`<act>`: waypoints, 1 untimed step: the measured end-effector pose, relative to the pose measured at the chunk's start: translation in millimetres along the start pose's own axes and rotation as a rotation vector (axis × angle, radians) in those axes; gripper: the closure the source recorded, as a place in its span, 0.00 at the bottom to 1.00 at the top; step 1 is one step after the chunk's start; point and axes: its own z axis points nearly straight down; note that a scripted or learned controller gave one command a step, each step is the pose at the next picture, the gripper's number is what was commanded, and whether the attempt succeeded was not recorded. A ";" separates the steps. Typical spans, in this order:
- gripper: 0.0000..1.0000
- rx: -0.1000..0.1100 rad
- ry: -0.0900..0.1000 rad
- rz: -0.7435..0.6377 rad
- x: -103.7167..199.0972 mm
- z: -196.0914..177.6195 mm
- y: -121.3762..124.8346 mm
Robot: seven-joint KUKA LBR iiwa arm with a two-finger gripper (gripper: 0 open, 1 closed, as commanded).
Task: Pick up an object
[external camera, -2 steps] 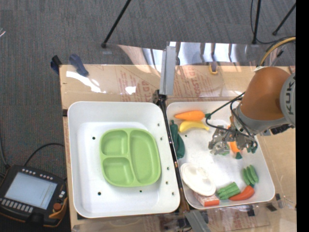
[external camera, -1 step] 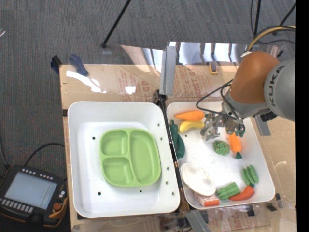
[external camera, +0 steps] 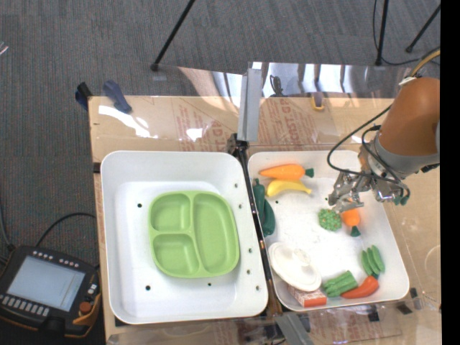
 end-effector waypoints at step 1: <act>0.00 -0.001 0.002 0.000 0.4 1.2 0.4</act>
